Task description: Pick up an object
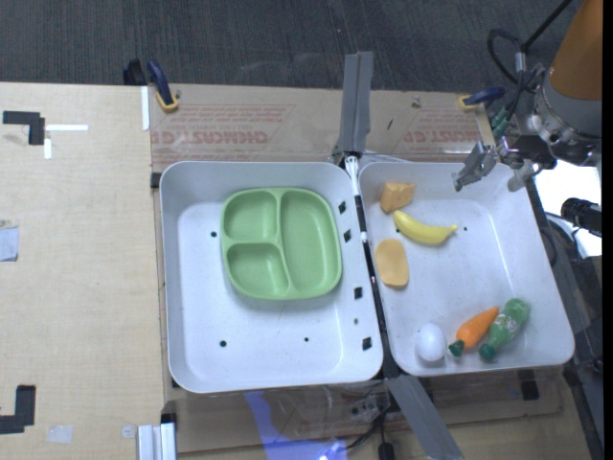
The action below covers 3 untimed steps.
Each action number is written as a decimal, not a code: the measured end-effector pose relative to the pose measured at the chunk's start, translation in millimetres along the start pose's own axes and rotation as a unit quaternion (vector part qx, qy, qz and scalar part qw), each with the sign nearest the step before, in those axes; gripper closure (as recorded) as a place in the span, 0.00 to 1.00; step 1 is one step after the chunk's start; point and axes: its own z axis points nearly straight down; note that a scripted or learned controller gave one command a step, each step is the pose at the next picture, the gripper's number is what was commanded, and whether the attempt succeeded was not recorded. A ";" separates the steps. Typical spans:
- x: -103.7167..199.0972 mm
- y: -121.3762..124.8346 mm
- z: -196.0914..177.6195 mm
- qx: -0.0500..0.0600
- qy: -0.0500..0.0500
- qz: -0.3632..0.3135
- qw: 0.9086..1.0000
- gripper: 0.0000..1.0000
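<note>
The right bin (522,257) holds six items; the left bin (192,286) holds one. The claw (498,169) hangs over the far right corner of the right bin, with the grey wrist and the orange band of the arm (579,65) above it at the view's right edge; both fingers are visible and spread apart, with nothing between them, so the claw is released.

Nearest the camera, and farthest from the claw within the right bin, three items lie along the near wall: a white egg (431,341) at the left; a toy carrot (474,330) beside it, orange with a green stub; a green bottle (505,330) touching the carrot on its right, directly below the claw's column in the view.

Toward the middle of the bin, left of and nearer than the claw, an orange oval piece (392,263) lies flat close to the dividing wall; its exact kind cannot be told.

Closer to the claw, a yellow banana (424,228) lies just nearer than it and to its left; a small orange wedge (397,195) sits beyond the banana, left of the claw near the far wall.

In the left bin, well left of the claw, a green compartment plate (282,243) with three sections rests flat; its sections hold nothing visible.
</note>
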 end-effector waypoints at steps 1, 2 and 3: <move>14.0 2.8 173.6 0.000 0.000 -0.028 1.000 0.00; 5.1 -67.0 177.4 0.000 0.001 0.021 1.000 0.00; 25.7 2.0 190.8 0.000 0.000 0.042 0.999 0.00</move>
